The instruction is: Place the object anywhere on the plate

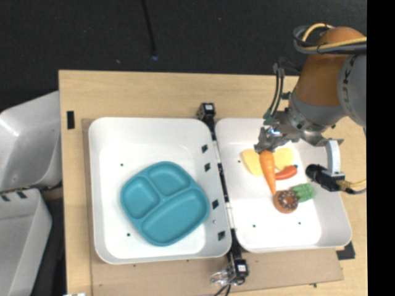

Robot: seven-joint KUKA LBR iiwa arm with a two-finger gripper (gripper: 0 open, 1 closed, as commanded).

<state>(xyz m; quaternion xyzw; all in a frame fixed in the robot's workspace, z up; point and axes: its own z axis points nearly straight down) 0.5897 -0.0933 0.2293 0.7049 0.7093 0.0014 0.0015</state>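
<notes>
The blue plate (163, 203), moulded into three compartments, lies in the left bin (99, 184) toward that bin's 5 o'clock area, with nothing on it. Every candidate object is in the right bin (333, 227), gathered toward its upper middle: an orange carrot (268, 170) lying roughly from 12 to 6 o'clock, a pale yellow piece (250, 161) touching it at its 9 o'clock side, a second yellow piece (284, 158) at its 3 o'clock side, a small red piece (286, 173) just beside the carrot's lower half, a brown doughnut-like ring (286, 200) at the carrot's 5 o'clock, and a green piece (303, 192) touching the ring.

The arm (324, 73) reaches in from 3 o'clock, and the gripper (270, 142) sits right over the carrot's top end, at the cluster's 12 o'clock edge. Whether its tips are apart or together I cannot tell, because the dark wrist body hides them, and nothing is visibly held.

The placement suggests the carrot is the target, approached from above at its thick end. Since the pieces crowd each other, a grasp here could nudge the yellow neighbours. The task looks to be at the picking stage, with the carry across to the left bin not yet done.
</notes>
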